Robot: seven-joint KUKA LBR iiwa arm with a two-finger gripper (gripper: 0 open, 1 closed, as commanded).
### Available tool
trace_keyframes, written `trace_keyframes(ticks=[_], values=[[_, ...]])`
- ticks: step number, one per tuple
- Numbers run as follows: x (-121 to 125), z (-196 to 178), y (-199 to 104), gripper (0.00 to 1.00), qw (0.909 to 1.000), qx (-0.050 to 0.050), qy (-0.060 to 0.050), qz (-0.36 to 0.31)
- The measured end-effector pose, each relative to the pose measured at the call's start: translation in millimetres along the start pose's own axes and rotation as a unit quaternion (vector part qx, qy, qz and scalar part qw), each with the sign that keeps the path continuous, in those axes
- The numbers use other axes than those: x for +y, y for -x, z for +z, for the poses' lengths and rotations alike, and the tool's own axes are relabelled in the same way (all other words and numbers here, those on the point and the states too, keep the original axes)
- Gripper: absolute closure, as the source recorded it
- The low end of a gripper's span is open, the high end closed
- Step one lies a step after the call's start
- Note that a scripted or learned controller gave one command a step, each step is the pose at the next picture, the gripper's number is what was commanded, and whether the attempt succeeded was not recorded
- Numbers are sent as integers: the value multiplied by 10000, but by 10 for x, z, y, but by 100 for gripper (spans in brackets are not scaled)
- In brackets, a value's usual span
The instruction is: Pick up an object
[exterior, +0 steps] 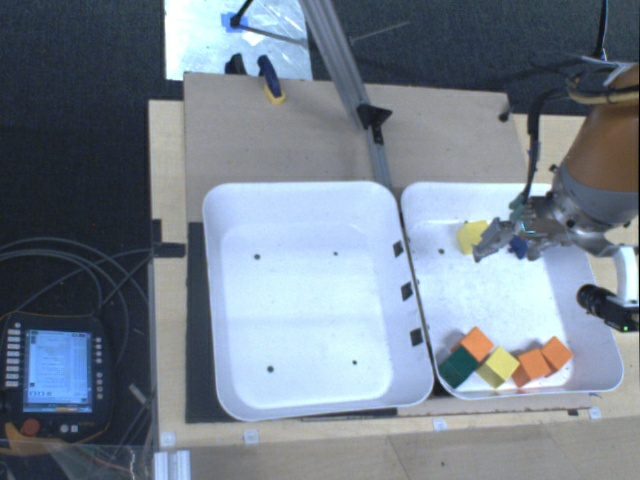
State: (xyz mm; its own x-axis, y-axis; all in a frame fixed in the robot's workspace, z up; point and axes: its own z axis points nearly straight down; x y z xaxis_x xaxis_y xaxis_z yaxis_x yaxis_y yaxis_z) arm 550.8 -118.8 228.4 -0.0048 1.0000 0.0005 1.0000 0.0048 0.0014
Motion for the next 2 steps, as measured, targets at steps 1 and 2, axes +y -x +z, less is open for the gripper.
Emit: trace_keyframes(ticks=[1,2], values=[[0,-1,1,0,10000,0,3,8],[-23,622,22,0,10000,-1,-25,14]])
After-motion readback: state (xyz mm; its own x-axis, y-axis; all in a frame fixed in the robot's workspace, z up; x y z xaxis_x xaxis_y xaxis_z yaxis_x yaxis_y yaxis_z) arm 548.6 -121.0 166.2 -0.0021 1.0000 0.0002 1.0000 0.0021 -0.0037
